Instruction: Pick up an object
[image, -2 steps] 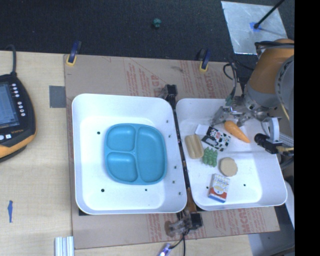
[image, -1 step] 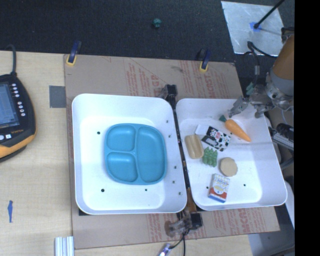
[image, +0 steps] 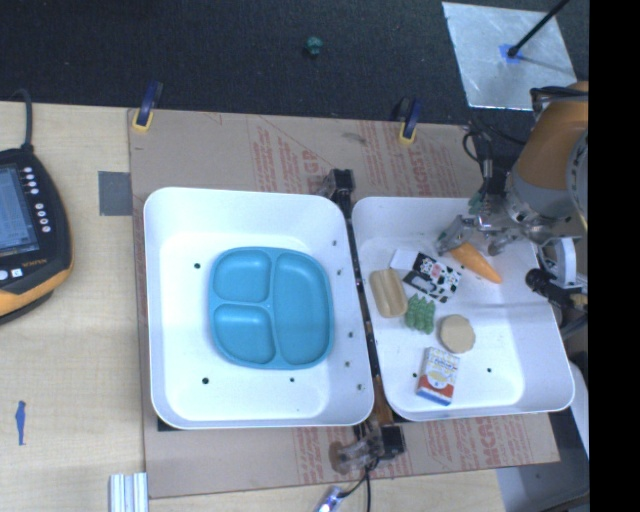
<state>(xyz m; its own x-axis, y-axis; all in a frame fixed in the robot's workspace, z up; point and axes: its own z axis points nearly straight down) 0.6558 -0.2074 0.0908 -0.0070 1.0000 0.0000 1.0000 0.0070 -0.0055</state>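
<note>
The carrot (image: 483, 266) lies in the right bin (image: 520, 395), upper right of frame, with my gripper (image: 472, 232) just above it; I cannot tell its state. Nothing looks lifted yet. Toys sit nearby; a blue plate (image: 270, 306) fills the left bin (image: 170, 390).

Blue divided plate (image: 271, 306) in left bin (image: 170, 215); teach pendant (image: 28, 230) at bench edge.

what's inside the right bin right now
Inside the right bin: an orange carrot, a black-and-white packet, a tan bread piece, a green piece, a round tan disc and a small carton. The tool covers some floor.
</note>
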